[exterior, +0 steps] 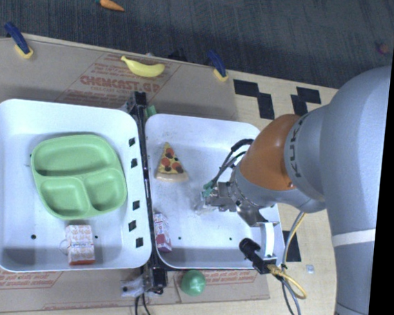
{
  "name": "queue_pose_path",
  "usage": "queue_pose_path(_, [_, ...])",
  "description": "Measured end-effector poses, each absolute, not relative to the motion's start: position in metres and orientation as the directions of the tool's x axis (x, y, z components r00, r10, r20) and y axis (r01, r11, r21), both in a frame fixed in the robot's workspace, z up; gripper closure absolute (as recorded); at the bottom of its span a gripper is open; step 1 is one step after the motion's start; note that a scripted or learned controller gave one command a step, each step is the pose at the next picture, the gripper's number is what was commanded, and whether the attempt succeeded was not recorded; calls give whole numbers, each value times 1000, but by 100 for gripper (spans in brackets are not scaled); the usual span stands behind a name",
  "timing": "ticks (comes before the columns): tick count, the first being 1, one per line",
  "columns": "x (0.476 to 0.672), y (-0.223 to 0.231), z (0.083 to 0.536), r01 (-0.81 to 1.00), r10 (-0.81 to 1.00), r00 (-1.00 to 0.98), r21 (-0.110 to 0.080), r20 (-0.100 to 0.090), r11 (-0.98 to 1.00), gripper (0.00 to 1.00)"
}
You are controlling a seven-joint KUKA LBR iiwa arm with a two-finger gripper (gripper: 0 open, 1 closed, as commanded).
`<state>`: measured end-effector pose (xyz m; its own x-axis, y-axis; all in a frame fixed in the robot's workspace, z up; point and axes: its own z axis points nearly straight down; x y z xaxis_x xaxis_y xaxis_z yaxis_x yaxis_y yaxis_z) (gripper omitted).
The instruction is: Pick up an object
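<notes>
Camera view, looking down at a slant: gripper [208, 197] sits low over the bare floor of the right bin [206, 130], approx mid-bin, w/ the grey arm [336, 153] and its orange band reaching in from the right. Whether the gripper is open or closed: can't tell, the wrist hides it. Nothing is seen held.

Nearest item is the pizza slice [171, 163], lying flat in the right bin's upper-left part, near the gripper but apart from it, to its left and a bit further up-frame. Its tip points up-frame and the crust edge sits at the bottom, so the long axis runs approx top-to-bottom w/ a slight lean.

Also in the right bin: a small red-and-white packet [161, 231] against the left wall, low in the frame, well clear of the gripper. No item lies between gripper and slice.

Left bin [2, 169] holds a green divided plate [79, 174] and, below it, a small carton [79, 242].

Outside the bins on the counter [258, 100]: a banana [143, 66] above them, a green ball [193, 282] just below the right bin's front rim, blue clamps [20, 39] at the cardboard's top edge, and a yellow cable [294, 284] by the arm's base.
</notes>
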<state>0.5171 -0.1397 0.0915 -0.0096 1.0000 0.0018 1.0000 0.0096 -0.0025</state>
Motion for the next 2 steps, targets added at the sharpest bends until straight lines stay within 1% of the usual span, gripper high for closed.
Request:
queue_pose_path(1, [524, -155, 217, 1000, 1000, -6, 2, -1, 6, 100])
queue_pose_path(2, [523, -155, 216, 1000, 1000, -6, -1, 0, 6, 0])
